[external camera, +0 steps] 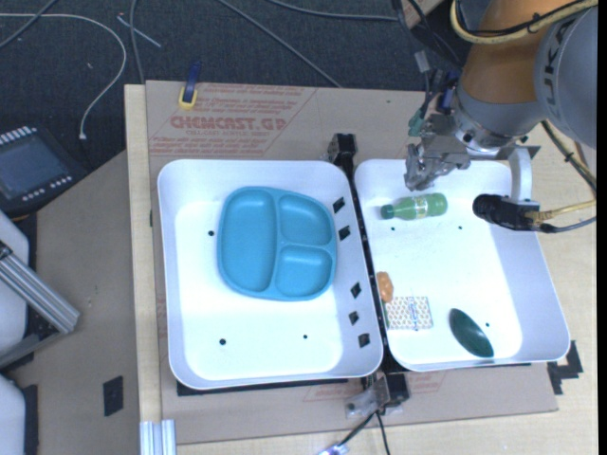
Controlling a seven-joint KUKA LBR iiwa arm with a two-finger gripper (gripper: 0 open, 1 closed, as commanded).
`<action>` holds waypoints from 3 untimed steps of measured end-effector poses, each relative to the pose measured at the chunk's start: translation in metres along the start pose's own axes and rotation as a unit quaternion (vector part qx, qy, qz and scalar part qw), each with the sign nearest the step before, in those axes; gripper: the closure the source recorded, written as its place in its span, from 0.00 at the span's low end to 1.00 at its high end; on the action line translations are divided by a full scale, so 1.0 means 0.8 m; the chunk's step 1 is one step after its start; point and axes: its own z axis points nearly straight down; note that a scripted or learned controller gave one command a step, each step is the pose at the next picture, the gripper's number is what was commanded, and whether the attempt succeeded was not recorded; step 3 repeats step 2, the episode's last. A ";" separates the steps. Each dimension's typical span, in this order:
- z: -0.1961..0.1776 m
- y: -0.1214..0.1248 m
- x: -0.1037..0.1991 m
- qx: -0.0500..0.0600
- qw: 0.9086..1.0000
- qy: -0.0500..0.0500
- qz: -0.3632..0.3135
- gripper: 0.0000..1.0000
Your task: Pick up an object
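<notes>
Two white bins sit side by side on the counter. Above the right bin point(531, 282), the gripper point(424, 173) hangs just over a green bottle point(415, 208) lying flat; whether its fingers are apart cannot be told. A blue divided plate point(277, 244) fills the left bin point(190, 330).

Single fixed camera above bench point(237, 102), looking down at slant on both shallow white bins point(180, 254), moderately near.
</notes>
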 end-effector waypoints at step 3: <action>-0.001 -0.001 0.126 0.000 1.000 0.000 0.000 1.00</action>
